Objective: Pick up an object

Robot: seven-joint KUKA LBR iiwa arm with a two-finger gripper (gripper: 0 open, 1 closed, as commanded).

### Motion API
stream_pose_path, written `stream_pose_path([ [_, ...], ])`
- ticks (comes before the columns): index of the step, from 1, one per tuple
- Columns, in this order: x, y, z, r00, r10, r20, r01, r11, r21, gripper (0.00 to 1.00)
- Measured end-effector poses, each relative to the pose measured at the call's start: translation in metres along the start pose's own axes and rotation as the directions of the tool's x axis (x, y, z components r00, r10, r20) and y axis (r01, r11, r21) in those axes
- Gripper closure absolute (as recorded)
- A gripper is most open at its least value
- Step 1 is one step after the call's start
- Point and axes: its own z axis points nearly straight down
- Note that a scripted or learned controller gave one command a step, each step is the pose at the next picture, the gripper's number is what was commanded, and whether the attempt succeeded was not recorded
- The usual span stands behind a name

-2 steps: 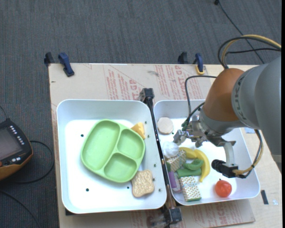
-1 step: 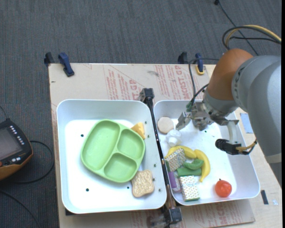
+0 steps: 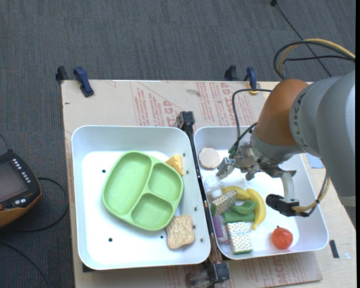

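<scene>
My gripper (image 3: 237,170) hangs over the back half of the right bin (image 3: 315,230), its fingers spread open with nothing between them. A cream round disc (image 3: 209,157) lies just to its left. Just in front of it lie a yellow banana (image 3: 257,205), a green piece (image 3: 245,209) and a small layered block (image 3: 224,201). Closer to the front edge sit two wafer-like blocks (image 3: 240,242), a purple item (image 3: 219,227) and a red tomato (image 3: 282,237).
The left bin (image 3: 87,161) holds a green divided plate (image 3: 143,189), a yellow cheese wedge (image 3: 176,162) and a toast slice (image 3: 180,231). A black cable plug (image 3: 282,204) hangs from the arm over the right bin. A handheld controller (image 3: 9,188) lies on the floor at the left.
</scene>
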Motion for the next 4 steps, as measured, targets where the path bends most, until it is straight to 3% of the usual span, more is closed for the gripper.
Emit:
stream_pose_path([
  [1,0.0,0.001,-0.01,1.0,0.003,-0.001,-0.003,1.0,0.0,1.0],
  [2,0.066,0.046,-0.101,1.0,-0.005,0.001,0.005,1.0,-0.004,1.0],
  [3,0.051,0.045,-0.1,1.0,-0.002,0.002,0.002,1.0,-0.002,1.0],
  [4,0.046,0.046,-0.141,1.0,-0.004,0.001,0.004,1.0,-0.004,1.0],
])
